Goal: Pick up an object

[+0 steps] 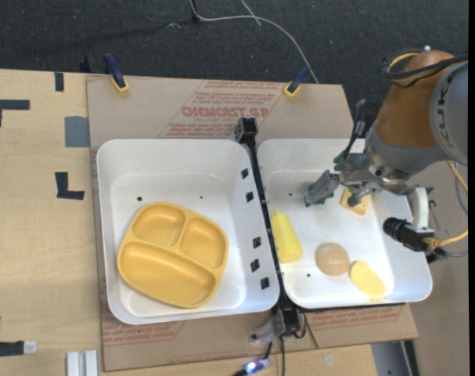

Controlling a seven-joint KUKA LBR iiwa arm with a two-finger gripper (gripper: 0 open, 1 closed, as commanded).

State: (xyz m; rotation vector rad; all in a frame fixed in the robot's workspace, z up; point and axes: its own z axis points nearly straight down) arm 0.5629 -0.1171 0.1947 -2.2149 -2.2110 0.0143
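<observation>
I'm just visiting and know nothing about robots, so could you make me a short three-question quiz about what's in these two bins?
1. True or false: the yellow divided tray lies in the left bin.
2. How many loose items lie in the right bin near its front edge?
3. The gripper hovers over: A) the left bin, B) the right bin, C) the cardboard?

Key: 1 true; 2 three: yellow piece, tan round item, yellow lump; 3 B.

The arm [425, 108] runs off the right edge, partly hiding a yellow block [354, 202].
</observation>
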